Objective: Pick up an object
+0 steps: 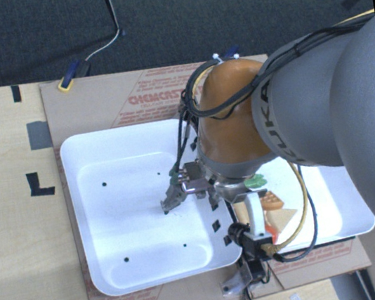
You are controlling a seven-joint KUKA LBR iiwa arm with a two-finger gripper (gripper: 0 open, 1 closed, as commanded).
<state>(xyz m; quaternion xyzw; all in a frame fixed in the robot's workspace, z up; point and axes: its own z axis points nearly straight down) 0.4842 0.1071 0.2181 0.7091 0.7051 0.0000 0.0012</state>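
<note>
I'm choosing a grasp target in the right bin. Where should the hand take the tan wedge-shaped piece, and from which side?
Grip the tan wedge across its narrower end toward the bin's front, coming straight down from above. It appears to lie flat, with items crowding its upper edge and the arm covering its left side, so its right side looks freest. The hand is over the left bin. Its exact outline is partly hidden.

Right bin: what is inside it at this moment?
In the right bin, a green piece and tan and orange items show beside the arm, which covers the remaining contents.
</note>
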